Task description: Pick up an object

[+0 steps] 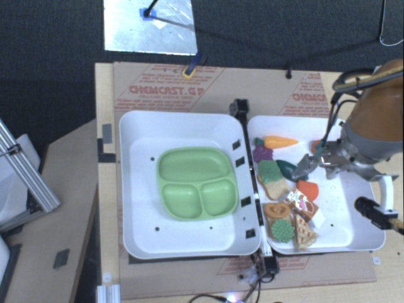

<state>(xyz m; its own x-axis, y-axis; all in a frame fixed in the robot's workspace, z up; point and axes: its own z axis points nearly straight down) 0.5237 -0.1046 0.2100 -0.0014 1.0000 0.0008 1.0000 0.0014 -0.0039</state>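
Currently the end effector (307, 166) is hovering over the right bin (353, 232), its fingers sitting slightly apart and gripping nothing, just above the toy food pile (285, 197) lying along that bin's left side. A green divided tray (194, 182) is resting in the left bin (139, 169).

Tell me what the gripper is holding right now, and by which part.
Cannot be told. The gripper is low in the right bin over the toy food, near the orange piece, but nothing visibly sits between its fingers.
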